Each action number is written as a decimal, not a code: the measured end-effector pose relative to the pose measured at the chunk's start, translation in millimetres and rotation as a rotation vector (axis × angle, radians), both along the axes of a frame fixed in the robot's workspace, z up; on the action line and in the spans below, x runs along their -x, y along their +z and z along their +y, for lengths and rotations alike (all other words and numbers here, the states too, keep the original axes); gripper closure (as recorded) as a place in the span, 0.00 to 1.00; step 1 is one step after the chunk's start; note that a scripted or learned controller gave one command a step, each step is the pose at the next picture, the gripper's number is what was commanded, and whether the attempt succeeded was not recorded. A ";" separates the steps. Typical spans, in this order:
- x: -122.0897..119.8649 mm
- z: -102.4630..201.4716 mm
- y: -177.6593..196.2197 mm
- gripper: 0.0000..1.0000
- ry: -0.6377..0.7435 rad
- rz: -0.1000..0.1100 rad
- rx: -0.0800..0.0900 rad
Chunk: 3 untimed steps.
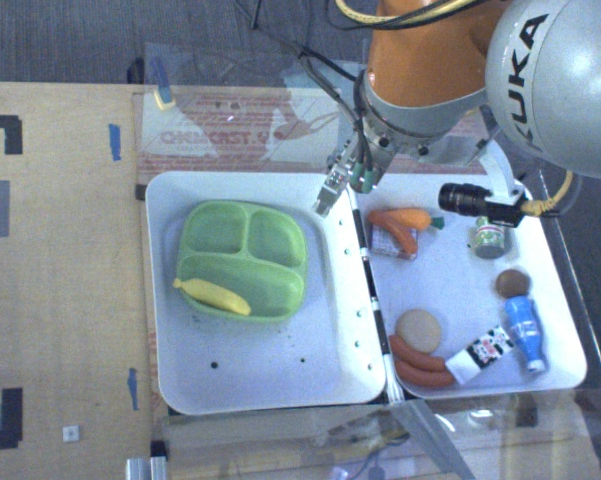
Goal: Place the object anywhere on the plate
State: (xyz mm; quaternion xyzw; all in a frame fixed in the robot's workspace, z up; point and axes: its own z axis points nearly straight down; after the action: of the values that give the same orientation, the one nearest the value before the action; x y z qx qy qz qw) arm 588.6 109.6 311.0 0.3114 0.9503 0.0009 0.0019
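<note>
Banana (214,296) lies on green plate (243,260); fingers (332,192) hover above, holding nothing.

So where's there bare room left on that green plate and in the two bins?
On the plate, both top compartments are bare; the banana lies along its lower-left edge. The left bin has open floor below the plate. The right bin is crowded: carrot, bottle, sausages; only its centre is bare.
</note>
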 end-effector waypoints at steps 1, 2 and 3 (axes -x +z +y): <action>36.7 -42.6 3.2 1.00 0.003 0.000 0.000; 44.2 -56.0 67.1 1.00 -0.016 -0.002 0.000; 108.5 -65.9 68.5 1.00 -0.033 0.002 0.000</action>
State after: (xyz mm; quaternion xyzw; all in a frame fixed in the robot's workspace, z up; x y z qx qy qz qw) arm 480.2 43.7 379.5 0.3271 0.9450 0.0005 0.0010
